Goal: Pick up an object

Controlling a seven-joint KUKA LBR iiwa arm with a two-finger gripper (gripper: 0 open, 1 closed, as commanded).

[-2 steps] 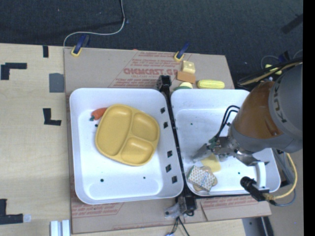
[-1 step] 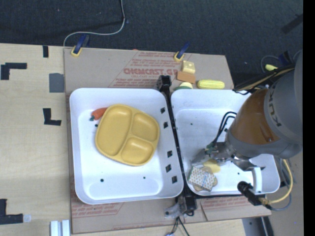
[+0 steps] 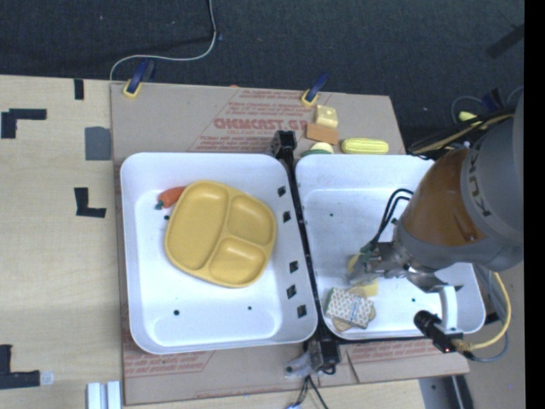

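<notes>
My gripper reaches down into the right bin from the right, low over the bin floor. A small yellowish piece lies just under its tip. Next to that, a checkered waffle-like object rests at the bin's near left corner. The arm's grey and orange wrist covers the right half of this bin. In the left bin lies a yellow divided plate, with a small orange object at its upper left edge.
Behind the bins, on the cardboard, sit a tan block, a pale green round item and a yellow corn-like piece. A black divider with clips runs between the bins. Cables hang at the right bench edge.
</notes>
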